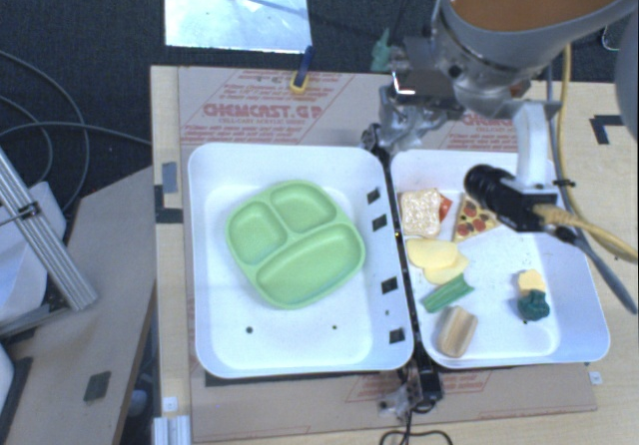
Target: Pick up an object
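Two white bins sit side by side. A green divided plate is seen in the left bin, and the small toy foods are gathered in the right bin — a cracker-like square, a pizza slice, a pale yellow piece, a green stick, a tan cylinder and a broccoli piece with a yellow bit just beside it.

All are judged light, stiff and rather slippery plastic. The tan cylinder lies apart from its neighbours and is probably best taken across its narrow sides; the flat pieces offer little to grasp.

The gripper is seen at the far rim between the bins. Whether its jaws are spread or pressed together cannot be told.

Red print on the cardboard under the bins can be read roughly as "CHEMCAST GP" — the smaller lines are too blurred.
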Controlling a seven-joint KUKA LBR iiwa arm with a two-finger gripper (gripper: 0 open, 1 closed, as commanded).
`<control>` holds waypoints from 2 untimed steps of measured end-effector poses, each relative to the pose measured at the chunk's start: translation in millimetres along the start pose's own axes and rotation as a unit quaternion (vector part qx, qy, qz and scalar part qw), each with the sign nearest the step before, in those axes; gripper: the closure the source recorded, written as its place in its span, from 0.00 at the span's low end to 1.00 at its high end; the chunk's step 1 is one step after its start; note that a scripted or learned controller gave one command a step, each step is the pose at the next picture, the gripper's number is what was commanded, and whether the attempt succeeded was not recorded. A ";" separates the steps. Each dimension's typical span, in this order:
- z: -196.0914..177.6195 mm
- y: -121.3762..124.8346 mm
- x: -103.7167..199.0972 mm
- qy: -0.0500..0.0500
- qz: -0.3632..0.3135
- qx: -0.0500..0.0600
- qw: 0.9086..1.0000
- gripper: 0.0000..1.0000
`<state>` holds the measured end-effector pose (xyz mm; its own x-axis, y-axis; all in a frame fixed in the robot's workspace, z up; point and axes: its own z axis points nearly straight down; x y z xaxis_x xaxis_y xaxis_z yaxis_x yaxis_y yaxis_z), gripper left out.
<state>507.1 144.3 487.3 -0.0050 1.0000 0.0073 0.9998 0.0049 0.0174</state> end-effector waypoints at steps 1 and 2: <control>219.9 -12.5 30.9 -0.005 0.001 0.015 1.000 1.00; 240.3 58.1 72.3 -0.003 -0.001 0.006 1.000 1.00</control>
<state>569.0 218.6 248.6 -0.0067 1.0000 0.0016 1.0000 0.0067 0.0048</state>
